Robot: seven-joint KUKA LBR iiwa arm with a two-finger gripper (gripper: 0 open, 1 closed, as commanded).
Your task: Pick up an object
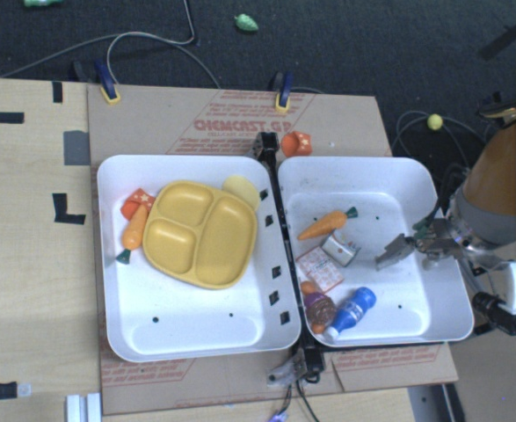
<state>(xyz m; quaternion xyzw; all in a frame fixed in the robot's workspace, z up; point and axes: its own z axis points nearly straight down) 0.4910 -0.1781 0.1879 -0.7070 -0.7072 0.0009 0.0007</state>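
The grey two-finger end effector [396,251] hovers low near the right white plastic bin's [416,176] right wall, fingers apparently spread, holding nothing. Likely targets lie toward its left wall: orange plastic carrot [323,225], blue plastic bottle [352,309].

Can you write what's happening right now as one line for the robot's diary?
pincer: over right bin, holding nothing | carrot, blue bottle: lying in right bin | yellow tray: left bin

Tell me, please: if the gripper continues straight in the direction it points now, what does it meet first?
The gripper points left across the right bin. First in that line looks to be the small silver block, with the carrot just above it. Its height over the bin floor is unclear.
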